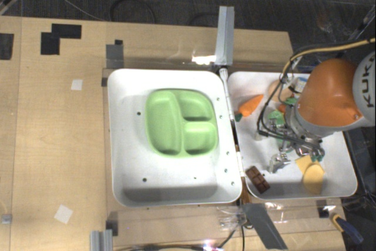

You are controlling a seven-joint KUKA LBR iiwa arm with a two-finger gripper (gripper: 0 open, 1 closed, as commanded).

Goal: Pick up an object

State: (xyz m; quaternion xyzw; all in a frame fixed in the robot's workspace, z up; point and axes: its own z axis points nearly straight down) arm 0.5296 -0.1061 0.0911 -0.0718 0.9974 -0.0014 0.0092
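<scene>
In the right bin (346, 188) lie an orange carrot-shaped piece (251, 104) at the back left, a brown chocolate-like block (257, 179) at the front left corner, and a yellow rounded piece (314, 176) at the front right. My gripper (279, 161) hangs low over the middle of this bin, between the brown block and the yellow piece, touching neither as far as I can see. The orange wrist band (329, 94) and the grey arm hide the bin's back right part.
The left bin (126, 179) holds a green divided plate (179, 121) in its middle. A grey metal post (225, 35) stands behind the wall between the two bins. Cables (294, 62) loop off the wrist over the right bin.
</scene>
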